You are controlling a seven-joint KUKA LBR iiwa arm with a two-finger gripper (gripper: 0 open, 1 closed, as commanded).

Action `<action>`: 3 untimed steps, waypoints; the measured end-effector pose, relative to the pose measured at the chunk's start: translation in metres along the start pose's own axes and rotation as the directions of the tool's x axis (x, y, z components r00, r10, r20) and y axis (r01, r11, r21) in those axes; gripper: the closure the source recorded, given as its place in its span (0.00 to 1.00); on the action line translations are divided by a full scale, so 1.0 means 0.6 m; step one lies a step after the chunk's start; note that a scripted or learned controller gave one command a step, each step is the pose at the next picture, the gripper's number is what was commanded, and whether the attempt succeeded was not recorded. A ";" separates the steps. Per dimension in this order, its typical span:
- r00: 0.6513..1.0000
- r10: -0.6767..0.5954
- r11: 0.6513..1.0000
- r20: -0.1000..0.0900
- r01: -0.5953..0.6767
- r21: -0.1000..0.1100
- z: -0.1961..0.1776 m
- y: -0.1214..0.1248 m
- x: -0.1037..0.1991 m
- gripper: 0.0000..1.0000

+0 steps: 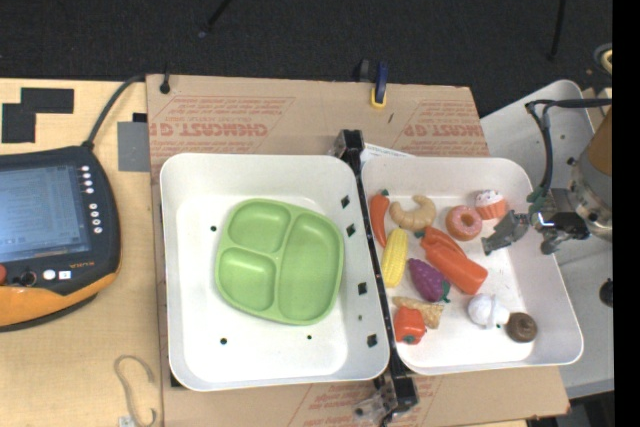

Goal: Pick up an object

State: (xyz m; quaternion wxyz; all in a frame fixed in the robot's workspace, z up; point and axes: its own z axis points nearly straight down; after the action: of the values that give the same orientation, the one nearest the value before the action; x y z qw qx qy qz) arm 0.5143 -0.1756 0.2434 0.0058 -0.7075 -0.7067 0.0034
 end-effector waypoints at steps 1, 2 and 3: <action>1.000 -0.001 1.000 0.002 0.001 -0.009 -0.008 0.003 0.000 0.00; 1.000 -0.002 1.000 0.001 0.002 -0.004 0.096 -0.003 -0.007 0.00; 1.000 -0.001 1.000 0.000 0.001 -0.005 0.178 -0.005 0.010 0.00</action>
State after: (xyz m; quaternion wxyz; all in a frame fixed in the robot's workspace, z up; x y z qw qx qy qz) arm 0.5100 -0.1691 0.1369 0.0043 -0.7073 -0.7069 0.0016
